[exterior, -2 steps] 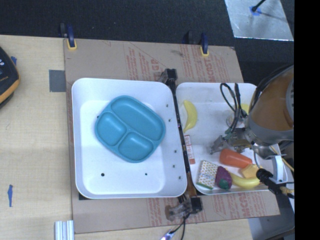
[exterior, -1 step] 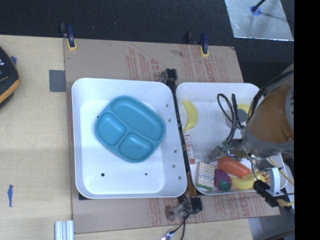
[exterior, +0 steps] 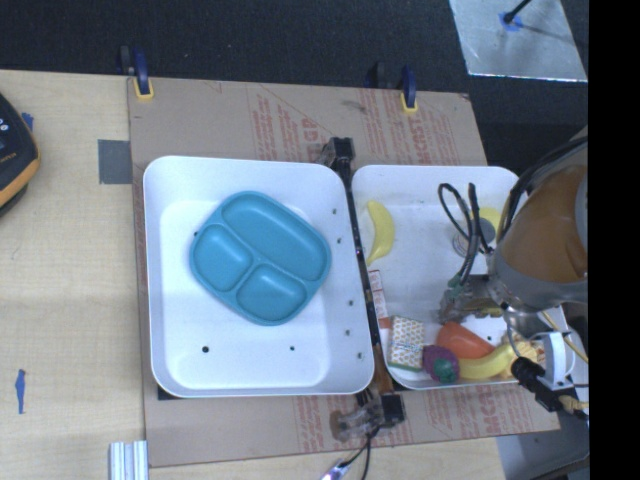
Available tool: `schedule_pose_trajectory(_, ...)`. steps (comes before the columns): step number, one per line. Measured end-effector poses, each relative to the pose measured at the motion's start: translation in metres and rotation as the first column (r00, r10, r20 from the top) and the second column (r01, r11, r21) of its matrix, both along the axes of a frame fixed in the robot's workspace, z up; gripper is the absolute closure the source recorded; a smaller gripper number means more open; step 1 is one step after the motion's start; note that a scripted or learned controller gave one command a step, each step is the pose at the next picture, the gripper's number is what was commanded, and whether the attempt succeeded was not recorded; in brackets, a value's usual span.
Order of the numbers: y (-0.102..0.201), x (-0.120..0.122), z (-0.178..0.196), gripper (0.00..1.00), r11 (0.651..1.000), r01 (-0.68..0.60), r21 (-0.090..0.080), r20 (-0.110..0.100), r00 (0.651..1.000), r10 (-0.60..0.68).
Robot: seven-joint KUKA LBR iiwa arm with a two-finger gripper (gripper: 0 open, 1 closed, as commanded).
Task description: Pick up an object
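My gripper (exterior: 468, 306) hangs low over the front of the right bin (exterior: 420, 190), under the arm's orange band (exterior: 548, 230). Just below it lies an orange-red rounded toy (exterior: 462, 339), touching or nearly touching the gripper. Beside that toy sit a small purple and green piece (exterior: 441, 365), a yellow banana (exterior: 490, 363) and a small patterned box (exterior: 406, 342). A second yellow banana-shaped piece (exterior: 381, 230) lies against the bin's left wall. Nothing shows between the fingers.
The left bin (exterior: 170, 353) holds a blue divided plate (exterior: 261, 256). Black cables (exterior: 462, 218) loop over the right bin near the arm. Clamps (exterior: 407, 86) pin the cardboard at the bench's far edge. A yellow and black device (exterior: 14, 158) sits at far left.
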State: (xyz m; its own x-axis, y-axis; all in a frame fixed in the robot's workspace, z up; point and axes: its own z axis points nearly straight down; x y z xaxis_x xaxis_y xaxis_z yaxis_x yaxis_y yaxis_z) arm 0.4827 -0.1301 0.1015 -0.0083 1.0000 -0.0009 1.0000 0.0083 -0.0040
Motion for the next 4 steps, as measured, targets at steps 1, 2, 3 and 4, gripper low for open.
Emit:
schedule_pose_trajectory(1, 0.018, -0.007, -0.010, 1.00, 1.000, 0.003, 0.002, 0.000, 1.000, -0.003)
schedule_pose_trajectory(2, 0.071, -0.007, 0.090, 1.00, 1.000, 0.004, 0.002, 0.001, 1.000, -0.004)
schedule_pose_trajectory(3, 0.071, -0.007, 0.090, 0.00, 1.000, 0.004, 0.002, 0.001, 1.000, -0.004)
schedule_pose_trajectory(4, 0.016, -0.007, 0.018, 0.00, 1.000, 0.004, 0.001, 0.000, 1.000, -0.004)
